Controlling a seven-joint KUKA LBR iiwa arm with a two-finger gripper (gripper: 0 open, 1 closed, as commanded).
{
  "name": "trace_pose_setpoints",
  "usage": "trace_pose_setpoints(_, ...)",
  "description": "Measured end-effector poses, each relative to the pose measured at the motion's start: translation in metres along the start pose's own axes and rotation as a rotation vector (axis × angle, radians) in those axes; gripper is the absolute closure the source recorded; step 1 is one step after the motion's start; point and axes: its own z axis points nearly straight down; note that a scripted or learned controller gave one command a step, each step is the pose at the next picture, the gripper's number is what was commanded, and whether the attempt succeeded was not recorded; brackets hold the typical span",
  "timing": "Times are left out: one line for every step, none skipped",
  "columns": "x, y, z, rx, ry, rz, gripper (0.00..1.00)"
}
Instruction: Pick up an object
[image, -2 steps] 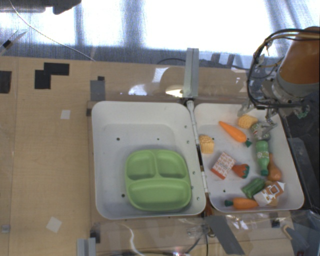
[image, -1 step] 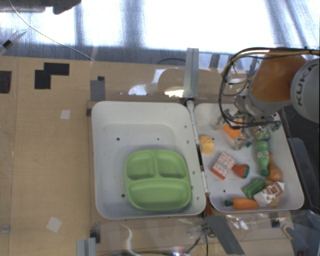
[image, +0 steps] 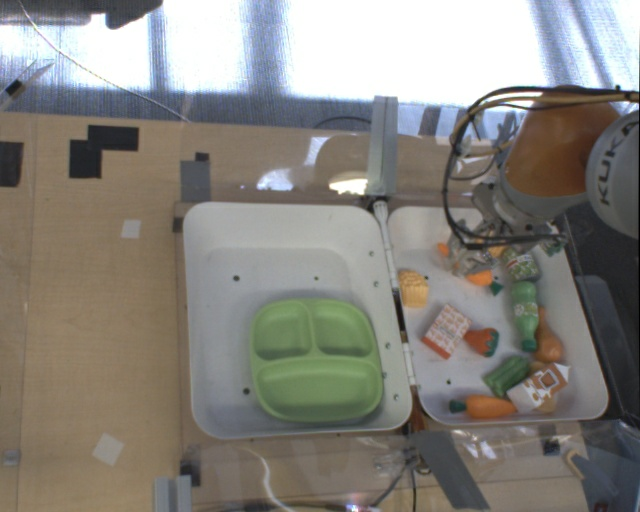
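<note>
Right bin, near rim: toy carrot, small printed carton, green block.
Toward my gripper from those: red-and-white box, red pepper, green bottle, yellow corn piece; all small, smooth, plastic-looking. My gripper is low over the bin's far end beside a small orange piece; finger state I cannot tell. Left bin, well away from my gripper, holds a glossy green three-compartment tray.

Matt green plastic tray in a smooth white plastic bin on a pale wood-look bench
</note>
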Motion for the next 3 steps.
trace_pose_setpoints(0.008,-0.029,-0.056,-0.004,0.009,-0.071,1.0)
trace_pose_setpoints(0.008,-0.027,-0.053,-0.008,0.012,-0.072,0.0)
trace_pose_setpoints(0.003,0.016,0.014,-0.007,0.01,-0.17,0.0)
